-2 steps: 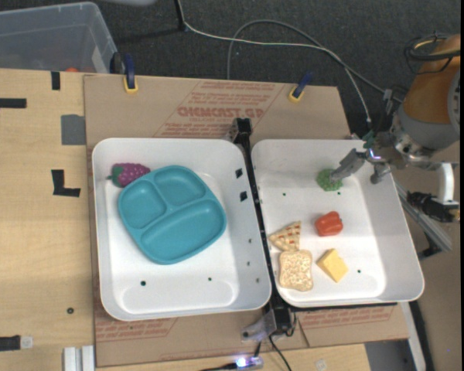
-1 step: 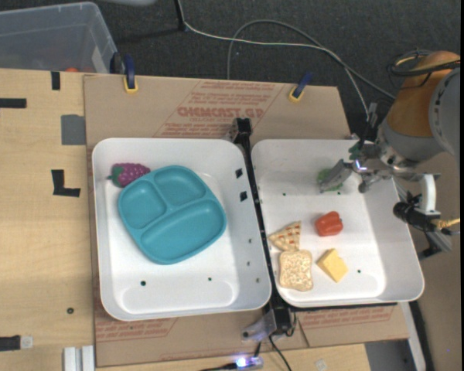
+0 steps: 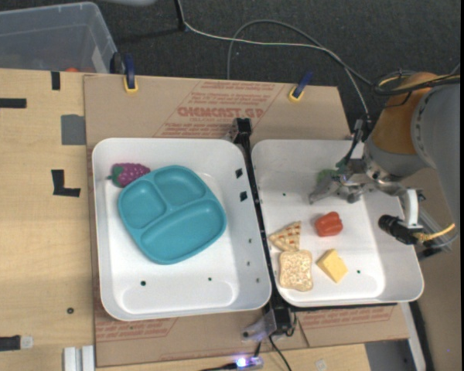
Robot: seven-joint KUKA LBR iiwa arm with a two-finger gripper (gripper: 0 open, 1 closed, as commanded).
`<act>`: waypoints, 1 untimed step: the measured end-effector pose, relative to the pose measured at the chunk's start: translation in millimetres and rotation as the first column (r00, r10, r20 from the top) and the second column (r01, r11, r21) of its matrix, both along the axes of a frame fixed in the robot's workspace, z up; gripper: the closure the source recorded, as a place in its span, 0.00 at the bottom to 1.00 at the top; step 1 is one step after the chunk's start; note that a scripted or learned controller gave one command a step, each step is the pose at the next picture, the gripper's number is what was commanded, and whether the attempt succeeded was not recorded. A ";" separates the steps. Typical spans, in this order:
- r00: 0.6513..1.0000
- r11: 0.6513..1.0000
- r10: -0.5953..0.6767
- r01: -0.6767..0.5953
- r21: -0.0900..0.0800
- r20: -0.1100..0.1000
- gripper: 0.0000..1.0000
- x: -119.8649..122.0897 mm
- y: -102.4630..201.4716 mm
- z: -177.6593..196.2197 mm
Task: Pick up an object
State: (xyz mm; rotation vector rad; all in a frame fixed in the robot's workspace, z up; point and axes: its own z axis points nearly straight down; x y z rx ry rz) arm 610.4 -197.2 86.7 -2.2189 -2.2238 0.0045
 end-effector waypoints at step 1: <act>1.000 1.000 0.002 -0.002 0.000 0.002 1.00 1.1 0.3 13.5</act>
